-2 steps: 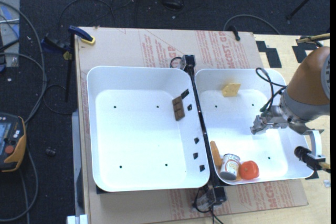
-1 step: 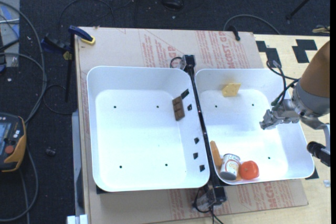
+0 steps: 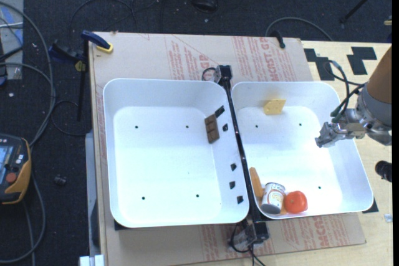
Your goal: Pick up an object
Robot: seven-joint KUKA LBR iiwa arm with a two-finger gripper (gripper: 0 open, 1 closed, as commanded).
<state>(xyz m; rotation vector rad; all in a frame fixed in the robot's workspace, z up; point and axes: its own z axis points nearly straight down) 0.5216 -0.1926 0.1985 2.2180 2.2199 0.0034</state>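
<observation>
Objects cluster at the lower right: a tomato, a small can and a carrot crowd the right bin's near corner. Higher, the gripper hovers bare; jaw width unclear. A cheese wedge lies farther up.

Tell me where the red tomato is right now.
The red tomato lies in the right bin, at its near corner in the camera view, touching the small tin can on its left, with the carrot just beyond.

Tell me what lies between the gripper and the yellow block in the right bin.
Nothing: the camera view shows bare white bin floor between the gripper and the yellow block.
</observation>
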